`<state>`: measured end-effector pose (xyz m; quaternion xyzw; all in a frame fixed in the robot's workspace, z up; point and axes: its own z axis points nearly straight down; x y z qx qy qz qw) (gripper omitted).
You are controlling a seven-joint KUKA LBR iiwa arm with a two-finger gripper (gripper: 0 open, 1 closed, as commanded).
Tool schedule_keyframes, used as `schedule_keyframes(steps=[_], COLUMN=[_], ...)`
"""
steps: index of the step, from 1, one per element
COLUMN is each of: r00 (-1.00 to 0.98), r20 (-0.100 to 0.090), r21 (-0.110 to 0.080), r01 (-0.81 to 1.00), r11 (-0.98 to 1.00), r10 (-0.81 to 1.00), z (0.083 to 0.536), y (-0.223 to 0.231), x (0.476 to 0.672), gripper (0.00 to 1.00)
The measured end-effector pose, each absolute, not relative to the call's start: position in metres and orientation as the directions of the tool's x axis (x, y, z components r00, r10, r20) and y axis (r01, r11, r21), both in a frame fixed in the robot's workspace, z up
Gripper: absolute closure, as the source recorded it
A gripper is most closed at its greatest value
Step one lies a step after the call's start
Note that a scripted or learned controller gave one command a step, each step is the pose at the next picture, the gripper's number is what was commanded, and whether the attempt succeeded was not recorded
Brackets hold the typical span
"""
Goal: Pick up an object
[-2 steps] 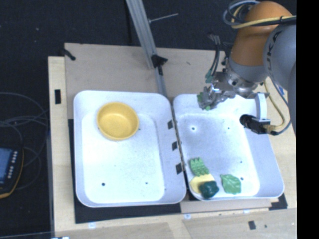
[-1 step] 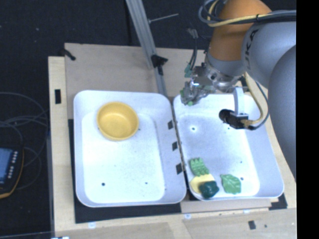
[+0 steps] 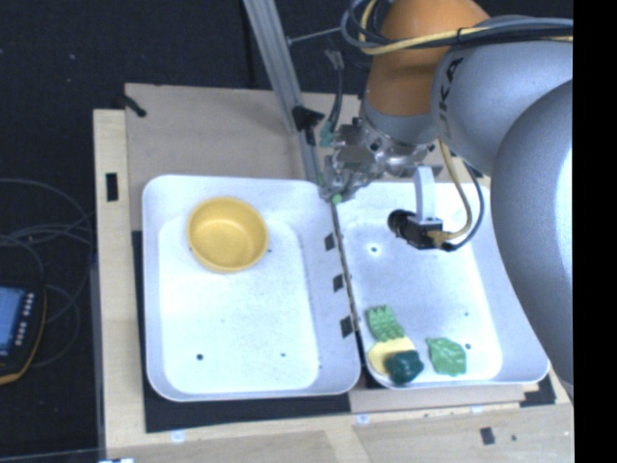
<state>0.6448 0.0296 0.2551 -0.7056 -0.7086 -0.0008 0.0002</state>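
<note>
1. Over by the divider between the two bins, near the back edge of the right bin (image 3: pixel 482 287), the gripper (image 3: pixel 339 183) hangs low under the grey arm (image 3: pixel 501 95). From where I stand I cannot tell whether it is open or closed, and I see nothing in it.
2. Nearest candidates sit clustered in the front corner of that right bin: a ridged green piece (image 3: pixel 385 323), a second green piece (image 3: pixel 446 355), and a dark green block (image 3: pixel 405 366) resting on a small yellow dish (image 3: pixel 379 359). All are well apart from the gripper.
3. Alone in the left bin (image 3: pixel 164 355) lies a yellow bowl (image 3: pixel 228 233), upright, toward the back.
4. My guess is these are light plastic toys, stiff and a bit slick, nothing fragile.
5. Easiest hold, I think, is the second green piece, across its narrow width, since it stands slightly clear of the others.
6. Bowl would need a pinch over its rim; its round wall may slip.
7. Crowding near the bin wall could make the corner cluster awkward.
</note>
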Motion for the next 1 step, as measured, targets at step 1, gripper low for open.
schedule_keyframes(steps=[1], r00=[-0.004], r20=[0.001], r21=[0.000], r01=[1.000], r11=[0.004], r10=[1.000], z=[0.2583], y=[0.0814], x=[0.6446], gripper=[1.00])
